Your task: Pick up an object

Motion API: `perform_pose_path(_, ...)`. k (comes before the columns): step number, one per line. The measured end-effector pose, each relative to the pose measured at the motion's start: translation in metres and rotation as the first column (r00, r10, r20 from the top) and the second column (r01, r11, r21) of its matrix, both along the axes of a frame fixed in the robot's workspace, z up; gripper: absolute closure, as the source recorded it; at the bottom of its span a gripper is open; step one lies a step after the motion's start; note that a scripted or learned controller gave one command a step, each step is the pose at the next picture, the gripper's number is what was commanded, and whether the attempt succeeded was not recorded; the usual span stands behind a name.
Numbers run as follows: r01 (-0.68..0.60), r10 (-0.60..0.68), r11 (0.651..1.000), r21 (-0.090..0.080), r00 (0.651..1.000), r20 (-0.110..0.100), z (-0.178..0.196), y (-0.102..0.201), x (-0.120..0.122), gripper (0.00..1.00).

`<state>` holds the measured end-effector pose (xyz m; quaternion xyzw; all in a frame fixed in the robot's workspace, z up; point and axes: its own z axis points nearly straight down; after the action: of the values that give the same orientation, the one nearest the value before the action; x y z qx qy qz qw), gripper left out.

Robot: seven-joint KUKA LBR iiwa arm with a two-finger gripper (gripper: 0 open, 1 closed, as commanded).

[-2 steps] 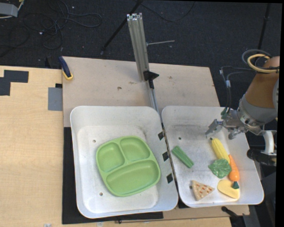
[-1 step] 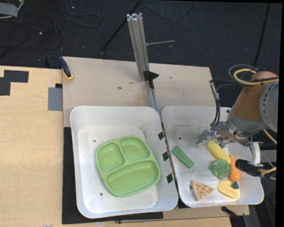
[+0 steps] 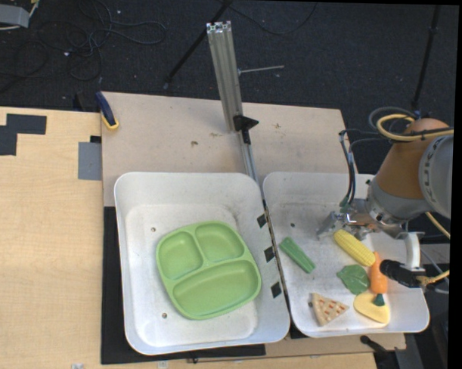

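Observation:
The right bin [image 3: 306, 198] holds several toy foods: a yellow corn cob [image 3: 355, 247], a green pea pod [image 3: 297, 255], a green leaf [image 3: 353, 279], an orange carrot [image 3: 378, 278], a pizza slice [image 3: 327, 308] and a yellow wedge [image 3: 372, 308]. My gripper [image 3: 338, 221] hangs low over the bin's middle right, just above and left of the corn cob's upper end. I see nothing held in it. The arm's grey and orange wrist [image 3: 404, 172] rises behind it.
The left bin [image 3: 139, 207] carries a green divided plate [image 3: 208, 268]. A metal post [image 3: 228, 81] stands behind the bins, with a rod running down to the seam between them. Black clips [image 3: 268, 253] sit along that seam. Cables [image 3: 392, 119] loop near the arm.

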<state>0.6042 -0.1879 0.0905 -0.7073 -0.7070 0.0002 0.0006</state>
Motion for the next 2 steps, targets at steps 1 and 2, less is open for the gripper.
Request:
perform_pose_path(1,0.000,0.000,1.000,0.002,1.000,0.005,0.012,0.000,0.002,1.00)
perform_pose_path(2,-0.002,0.002,1.000,-0.002,1.000,0.003,0.075,0.000,0.001,1.00)
